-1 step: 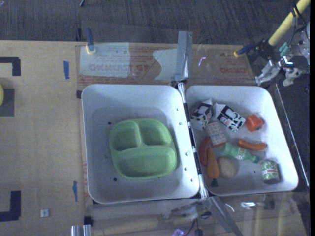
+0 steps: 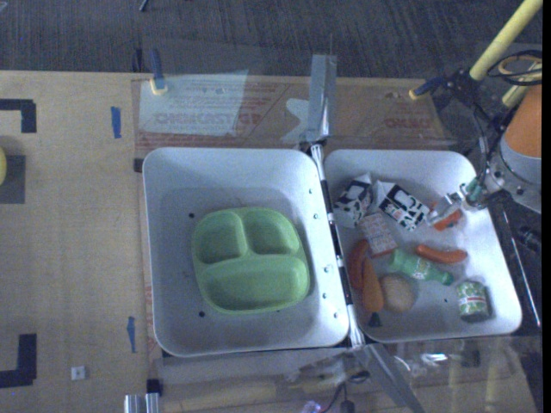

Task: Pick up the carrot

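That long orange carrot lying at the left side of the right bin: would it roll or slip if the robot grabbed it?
The long orange tapered carrot looks rounded and smooth, so it would probably roll sideways if nudged, and might slip from a pinch near its thin end. It seems stiff, likely a plastic toy, so light. It lies against a red sausage-shaped piece by the white bin's wall, which may crowd a grasp.

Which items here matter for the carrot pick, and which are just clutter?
Job:
- carrot, against the left wall of the right bin
- gripper, over that bin's far right side

Clutter:
- green plate in the left bin
- cow-print cartons
- green bottle
- green can
- red sausage
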`<act>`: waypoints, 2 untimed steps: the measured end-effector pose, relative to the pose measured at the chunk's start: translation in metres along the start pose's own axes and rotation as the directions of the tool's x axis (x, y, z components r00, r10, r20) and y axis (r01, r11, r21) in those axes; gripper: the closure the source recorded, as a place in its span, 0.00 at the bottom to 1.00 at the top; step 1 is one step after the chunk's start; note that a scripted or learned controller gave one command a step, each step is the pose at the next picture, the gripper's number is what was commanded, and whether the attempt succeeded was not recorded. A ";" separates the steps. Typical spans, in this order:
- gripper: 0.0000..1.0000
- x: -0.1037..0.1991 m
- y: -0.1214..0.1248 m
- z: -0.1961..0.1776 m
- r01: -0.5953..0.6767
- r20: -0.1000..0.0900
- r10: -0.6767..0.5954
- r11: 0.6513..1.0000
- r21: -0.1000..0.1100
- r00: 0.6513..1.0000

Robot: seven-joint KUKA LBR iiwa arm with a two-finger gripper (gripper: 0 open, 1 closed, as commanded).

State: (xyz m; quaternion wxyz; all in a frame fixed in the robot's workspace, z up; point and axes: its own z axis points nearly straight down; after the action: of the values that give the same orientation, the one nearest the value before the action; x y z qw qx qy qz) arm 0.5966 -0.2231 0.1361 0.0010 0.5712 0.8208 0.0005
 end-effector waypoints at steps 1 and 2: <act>0.00 0.000 0.000 0.000 0.000 0.000 0.000 1.000 0.000 1.000; 0.00 0.000 0.000 0.000 0.000 0.000 0.000 1.000 0.000 1.000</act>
State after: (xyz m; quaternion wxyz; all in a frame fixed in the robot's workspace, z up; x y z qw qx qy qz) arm 0.5966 -0.2232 0.1362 0.0012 0.5713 0.8208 0.0006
